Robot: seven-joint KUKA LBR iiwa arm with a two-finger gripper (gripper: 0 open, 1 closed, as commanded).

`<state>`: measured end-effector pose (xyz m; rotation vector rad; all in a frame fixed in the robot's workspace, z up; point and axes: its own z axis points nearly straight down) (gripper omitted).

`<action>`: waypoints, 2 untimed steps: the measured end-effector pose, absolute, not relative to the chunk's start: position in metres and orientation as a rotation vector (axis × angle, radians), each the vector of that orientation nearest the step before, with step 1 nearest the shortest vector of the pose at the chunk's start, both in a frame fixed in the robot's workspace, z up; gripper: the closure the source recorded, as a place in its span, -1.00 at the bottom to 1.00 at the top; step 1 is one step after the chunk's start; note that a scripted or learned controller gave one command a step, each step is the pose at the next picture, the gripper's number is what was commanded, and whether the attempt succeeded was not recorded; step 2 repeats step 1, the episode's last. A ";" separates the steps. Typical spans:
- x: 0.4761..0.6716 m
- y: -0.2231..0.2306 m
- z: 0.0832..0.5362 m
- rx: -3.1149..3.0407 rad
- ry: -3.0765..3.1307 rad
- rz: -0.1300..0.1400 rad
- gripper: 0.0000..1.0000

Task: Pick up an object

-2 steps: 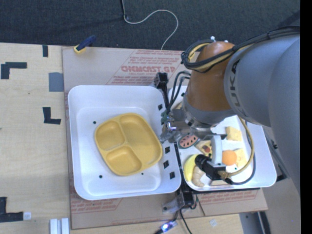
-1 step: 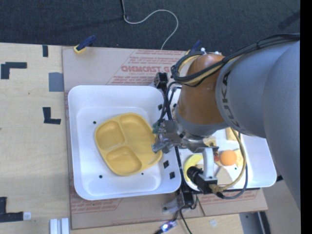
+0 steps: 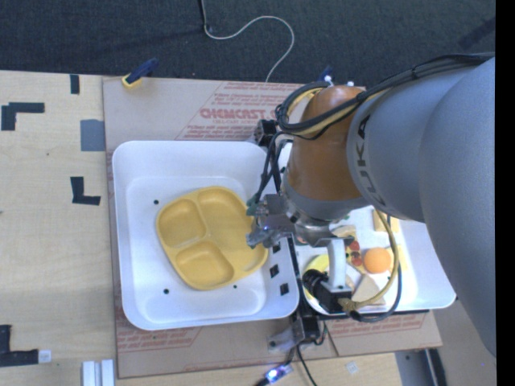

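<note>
A yellow three-compartment plate (image 3: pixel 201 236) lies in the left white bin (image 3: pixel 137 183). The arm's orange band and grey body hang over the gap between the two bins. My gripper (image 3: pixel 261 230) reaches down at the plate's right rim, its dark tips close to or touching that edge. In the right bin (image 3: pixel 426 292), mostly hidden by the arm, sit an orange ball (image 3: pixel 376 260), a small red-and-yellow item (image 3: pixel 354 252) and a pale wedge-shaped piece (image 3: pixel 372 286).
Both bins rest on a cardboard sheet (image 3: pixel 225 111) on the wooden bench. A white cable (image 3: pixel 249 26) loops across the dark floor behind. A yellow-and-blue clip (image 3: pixel 138 72) lies at the cardboard's far left corner. Black cables hang under the wrist near the front edge.
</note>
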<state>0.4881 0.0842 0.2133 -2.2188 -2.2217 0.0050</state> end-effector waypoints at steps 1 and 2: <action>0.489 0.083 0.235 -2.219 -2.222 0.001 1.00; 0.489 0.083 0.235 -2.219 -2.222 0.001 1.00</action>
